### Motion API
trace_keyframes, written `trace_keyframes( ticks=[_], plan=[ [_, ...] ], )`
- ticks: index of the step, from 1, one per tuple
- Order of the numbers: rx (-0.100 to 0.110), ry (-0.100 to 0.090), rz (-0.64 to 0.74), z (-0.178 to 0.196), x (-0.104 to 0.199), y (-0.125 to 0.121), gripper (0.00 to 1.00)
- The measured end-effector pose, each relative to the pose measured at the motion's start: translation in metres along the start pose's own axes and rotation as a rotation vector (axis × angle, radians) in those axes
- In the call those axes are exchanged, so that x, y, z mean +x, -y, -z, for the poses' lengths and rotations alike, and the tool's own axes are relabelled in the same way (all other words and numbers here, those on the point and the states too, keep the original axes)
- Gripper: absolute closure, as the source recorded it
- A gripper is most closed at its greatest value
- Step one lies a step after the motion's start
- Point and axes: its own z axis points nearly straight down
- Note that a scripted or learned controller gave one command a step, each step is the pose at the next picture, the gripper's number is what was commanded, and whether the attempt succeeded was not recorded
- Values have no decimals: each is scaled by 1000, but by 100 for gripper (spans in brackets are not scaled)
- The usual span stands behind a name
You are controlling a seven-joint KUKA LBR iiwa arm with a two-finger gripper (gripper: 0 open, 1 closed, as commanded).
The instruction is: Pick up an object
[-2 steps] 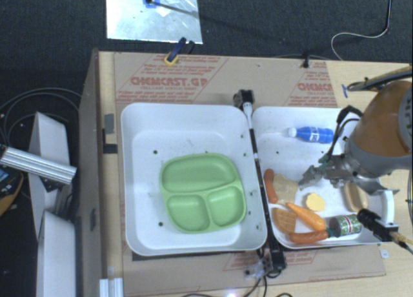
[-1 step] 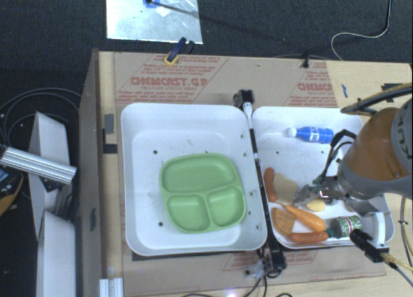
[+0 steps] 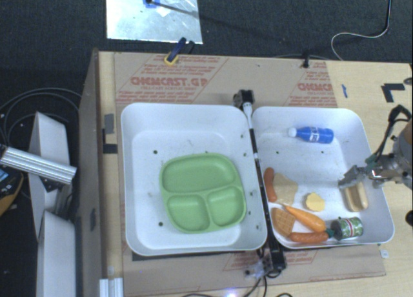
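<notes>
I see my claw (image 3: 359, 176) at about 3 o'clock in the right bin (image 3: 303, 116), just above a tan hot dog bun (image 3: 354, 195). I cannot tell if the claw is open or shut. It does not look like it holds anything. The bun lies close to the bin's right wall. I think it is light and soft, so I would pinch it gently across its short sides. The wall is close, so there is little room on that side. A green can (image 3: 348, 228) sits at 5 o'clock, near the bun. Carrots (image 3: 303, 219) and a yellow slice (image 3: 315, 202) lie toward 6 o'clock. The blue bottle (image 3: 312, 135) at 12 o'clock has lots of open room.
</notes>
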Motion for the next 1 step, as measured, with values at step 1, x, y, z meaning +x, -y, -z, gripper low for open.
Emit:
trace_keyframes(
  ticks=[1],
  plan=[
    [1, -2, 3, -71, 0, 0, 0]
  ],
)
